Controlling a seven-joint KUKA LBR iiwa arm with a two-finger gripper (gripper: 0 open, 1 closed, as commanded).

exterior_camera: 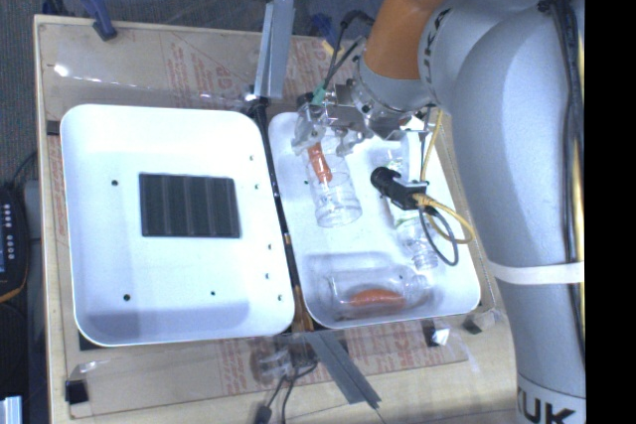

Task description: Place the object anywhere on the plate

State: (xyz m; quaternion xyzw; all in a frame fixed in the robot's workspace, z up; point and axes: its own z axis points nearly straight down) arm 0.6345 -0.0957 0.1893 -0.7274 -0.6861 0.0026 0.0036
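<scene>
A dark ridged rectangular plate (189, 206) lies flat in the middle of the left bin (99, 144). In the right bin (457, 288), a clear plastic bottle (334, 194) with an orange strip inside lies slanted near the bin's upper left. My gripper (324, 136) is at that bottle's upper end, its fingers (303, 132) spread to either side of the neck. The gripper looks open, and the bottle rests on the bin floor. The grey arm with its orange band reaches in from the upper right.
A second clear bottle (373, 291) with an orange piece inside lies across the right bin's near end. A small clear bottle (417, 245) sits by the right wall. A black fitting with yellow cable (396, 184) hangs off the arm over the bin.
</scene>
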